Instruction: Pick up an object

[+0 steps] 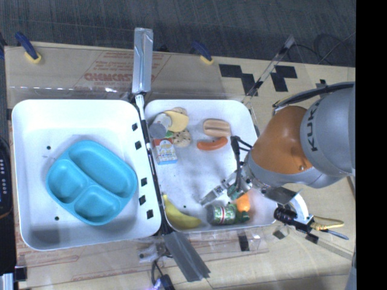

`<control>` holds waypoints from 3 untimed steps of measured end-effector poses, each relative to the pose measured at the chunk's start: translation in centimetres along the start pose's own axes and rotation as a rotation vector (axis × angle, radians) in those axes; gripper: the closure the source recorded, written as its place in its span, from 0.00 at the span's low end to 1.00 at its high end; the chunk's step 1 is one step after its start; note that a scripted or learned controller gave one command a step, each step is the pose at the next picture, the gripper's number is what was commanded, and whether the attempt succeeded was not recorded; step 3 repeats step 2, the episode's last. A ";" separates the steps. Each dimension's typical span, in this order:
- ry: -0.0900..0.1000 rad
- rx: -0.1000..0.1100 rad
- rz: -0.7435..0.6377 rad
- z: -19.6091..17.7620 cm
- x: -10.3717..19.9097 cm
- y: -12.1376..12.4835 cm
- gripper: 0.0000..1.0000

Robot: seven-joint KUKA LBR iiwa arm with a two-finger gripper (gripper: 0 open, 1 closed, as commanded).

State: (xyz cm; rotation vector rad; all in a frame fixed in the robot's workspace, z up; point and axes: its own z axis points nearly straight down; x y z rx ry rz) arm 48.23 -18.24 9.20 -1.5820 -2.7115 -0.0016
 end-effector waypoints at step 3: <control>-0.001 0.001 0.081 0.1 -9.1 10.7 0.00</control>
